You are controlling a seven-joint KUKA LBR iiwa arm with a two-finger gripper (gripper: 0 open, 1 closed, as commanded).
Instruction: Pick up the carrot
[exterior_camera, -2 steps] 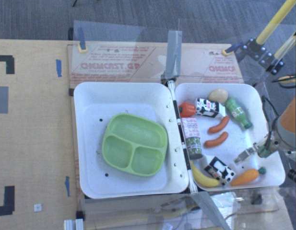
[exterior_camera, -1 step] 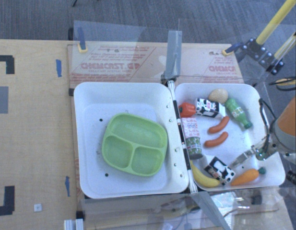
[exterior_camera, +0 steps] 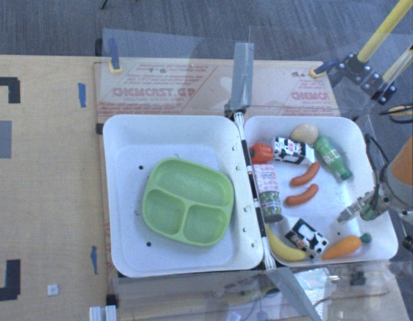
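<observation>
Reaching in from the right, I have my jaws (exterior_camera: 357, 210) over the right bin (exterior_camera: 364, 136), near its right wall and low down toward its near end. They are small and slanted from this angle, so I cannot tell whether they are spread or pressed together; nothing shows between them.

The carrot (exterior_camera: 342, 247) lies on the bin floor in the near right corner, orange with its green tip pointing right, just below my jaws and apart from them.

Just left of the carrot sits a small black-and-white carton (exterior_camera: 308, 237), and a banana (exterior_camera: 284, 245) curves along the near edge beside it. Two sausages (exterior_camera: 304, 184) lie one above the other in the middle of the bin. A labelled bottle (exterior_camera: 267, 191) lies along the left wall. At the far end are a red pepper (exterior_camera: 261, 153), a second black-and-white carton (exterior_camera: 290, 150), a potato (exterior_camera: 304, 134) and a green bottle (exterior_camera: 333, 158) lying tilted.

The left bin (exterior_camera: 126, 139) holds a green divided plate (exterior_camera: 188, 201) with three compartments. Both bins rest on the surface (exterior_camera: 45, 179), which bears blue tape marks.
</observation>
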